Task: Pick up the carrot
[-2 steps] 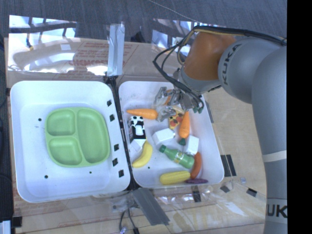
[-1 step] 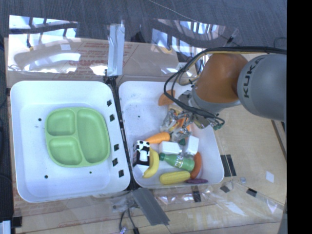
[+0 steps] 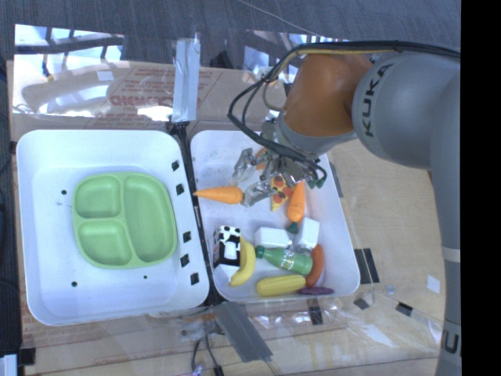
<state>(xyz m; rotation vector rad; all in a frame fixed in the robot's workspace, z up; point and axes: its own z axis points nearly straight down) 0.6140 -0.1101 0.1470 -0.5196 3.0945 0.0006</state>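
Left of the metal two-finger gripper (image 3: 257, 180), the tapered orange carrot (image 3: 220, 195) lies on the floor of the right shallow white bin (image 3: 344, 245), just beside the fingertips. Jaw state I cannot tell. Picking up is not yet done, I judge.

The end effector (image 3: 262, 180) hangs low in the right bin (image 3: 338, 210), just right of the carrot (image 3: 220, 196), which lies on its side against that bin's left wall. A second orange carrot-like piece (image 3: 297, 201) sits right of the carrot. Below the carrot lie a black-and-white block (image 3: 228, 245), a banana (image 3: 245, 265) and a green bottle (image 3: 283, 259). Left of the carrot, the left bin (image 3: 31, 210) holds a green divided plate (image 3: 124, 219).
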